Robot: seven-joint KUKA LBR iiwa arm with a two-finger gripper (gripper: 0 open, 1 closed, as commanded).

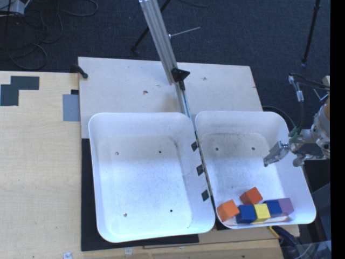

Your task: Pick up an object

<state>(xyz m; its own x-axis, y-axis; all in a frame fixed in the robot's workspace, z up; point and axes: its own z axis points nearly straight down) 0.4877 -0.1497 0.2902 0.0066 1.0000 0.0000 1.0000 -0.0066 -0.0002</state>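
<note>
Several small blocks lie clustered at the near edge of the right bin [237, 128]: an orange block [228, 209], a red-orange block [250, 196], a blue block [247, 213], a yellow block [262, 211], a second blue block [274, 208] and a purple block [285, 204]. My gripper [285, 157] hangs over the right rim of that bin, well behind the blocks and to their right. It is open, and nothing sits between its fingers [273, 154].
The left bin [102, 144] stands beside the right one, with black clips [199, 169] along the shared wall. A slanted aluminium post [161, 36] rises behind the bins. Cables hang at the far right.
</note>
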